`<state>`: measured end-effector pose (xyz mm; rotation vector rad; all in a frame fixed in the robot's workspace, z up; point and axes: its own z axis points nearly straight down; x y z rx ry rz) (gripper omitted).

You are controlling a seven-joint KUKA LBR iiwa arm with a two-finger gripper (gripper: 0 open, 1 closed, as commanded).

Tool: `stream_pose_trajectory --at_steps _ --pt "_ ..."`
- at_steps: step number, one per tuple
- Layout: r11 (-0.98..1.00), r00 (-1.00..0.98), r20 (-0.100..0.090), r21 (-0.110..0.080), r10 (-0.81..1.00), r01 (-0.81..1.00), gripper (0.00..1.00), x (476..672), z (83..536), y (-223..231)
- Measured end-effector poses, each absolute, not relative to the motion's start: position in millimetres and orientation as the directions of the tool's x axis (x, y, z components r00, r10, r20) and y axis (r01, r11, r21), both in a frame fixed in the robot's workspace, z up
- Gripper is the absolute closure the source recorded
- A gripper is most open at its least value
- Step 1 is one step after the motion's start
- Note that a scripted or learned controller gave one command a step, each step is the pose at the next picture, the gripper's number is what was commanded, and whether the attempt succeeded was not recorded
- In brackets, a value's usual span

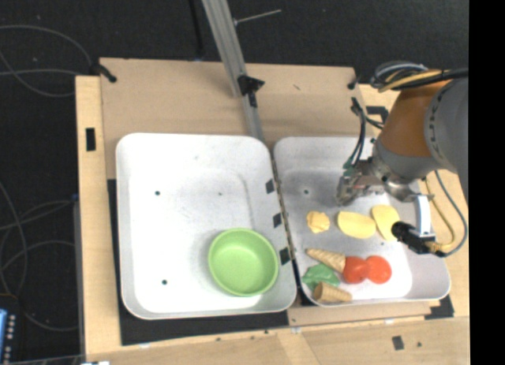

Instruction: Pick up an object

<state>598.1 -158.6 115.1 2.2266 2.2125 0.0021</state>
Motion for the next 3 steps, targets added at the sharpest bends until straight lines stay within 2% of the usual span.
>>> stream_pose_trajectory --at_steps 2,3 --pt "0.004 -0.004 -0.002 0.009 1.000 1.000 1.00 602.7 245 -162" --pt "0.004 -0.004 -0.001 0.006 1.000 1.000 1.00 604.0 284 -163"
